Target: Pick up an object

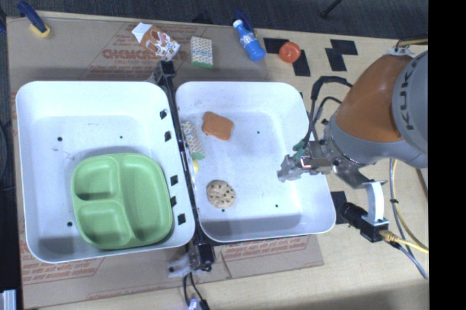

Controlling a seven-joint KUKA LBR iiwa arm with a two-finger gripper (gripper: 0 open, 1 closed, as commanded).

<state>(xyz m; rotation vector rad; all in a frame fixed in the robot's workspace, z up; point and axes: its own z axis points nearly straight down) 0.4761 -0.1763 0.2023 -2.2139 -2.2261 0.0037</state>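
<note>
In the right bin (291, 217) lie an orange-brown bread-like piece (217, 125) near the back, a round cookie (220, 193) near the front left, and a pale wrapped item (192, 139) against the left wall. My gripper (289, 169) hangs over the bin's right side, well right of the cookie and apart from all three objects. Its fingers are small and blurred.
The left bin (44, 105) holds a green divided plate (121, 199). Behind the bins on the bench lie a blue bottle (249, 41), an orange ball (290, 52), a small box (202, 51), a snack packet (154, 41) and a blue-yellow clamp (33, 19).
</note>
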